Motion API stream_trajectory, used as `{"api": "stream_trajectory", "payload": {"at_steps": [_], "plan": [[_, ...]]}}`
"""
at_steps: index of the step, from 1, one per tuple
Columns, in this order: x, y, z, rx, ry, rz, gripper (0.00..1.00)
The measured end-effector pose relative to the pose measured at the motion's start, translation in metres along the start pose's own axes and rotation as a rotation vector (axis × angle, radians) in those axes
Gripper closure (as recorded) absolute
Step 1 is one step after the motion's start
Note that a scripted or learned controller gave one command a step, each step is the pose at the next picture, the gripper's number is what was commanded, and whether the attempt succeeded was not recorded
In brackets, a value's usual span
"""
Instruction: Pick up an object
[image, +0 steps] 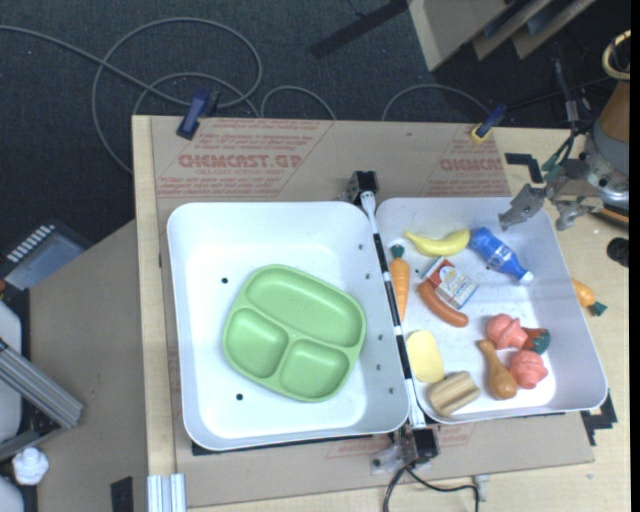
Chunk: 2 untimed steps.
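A: Nearest is the bread (452, 392), then the drumstick (497, 371). Both look like light, stiff plastic toys in the right bin (573, 352).

B: The sausage (443, 303) looks slick; pinch across its middle. Farthest, the hand (545, 203) hovers over the bin's far corner; I can't tell its state.

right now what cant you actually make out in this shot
- Metal claw, camera view: small and blurred over the right white plastic bin's far edge; open or shut can't be read.
- Grey arm, camera view: cut off by the right edge, leaving just its wrist end.
- Small red and white packet, camera view: print too small to read.
- Orange carrot-shaped toy, camera view: partly hidden behind the bin's right wall.
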<state>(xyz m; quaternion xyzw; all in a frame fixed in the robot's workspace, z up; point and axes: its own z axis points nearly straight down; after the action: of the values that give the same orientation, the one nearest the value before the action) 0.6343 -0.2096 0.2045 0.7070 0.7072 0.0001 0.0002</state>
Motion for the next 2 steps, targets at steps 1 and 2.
{"api": "stream_trajectory", "payload": {"at_steps": [1,2], "plan": [[-0.007,0.012,0.121,0.003,0.012,-0.005,0.0],[-0.013,0.012,0.109,-0.001,-0.001,-0.003,1.0]]}}
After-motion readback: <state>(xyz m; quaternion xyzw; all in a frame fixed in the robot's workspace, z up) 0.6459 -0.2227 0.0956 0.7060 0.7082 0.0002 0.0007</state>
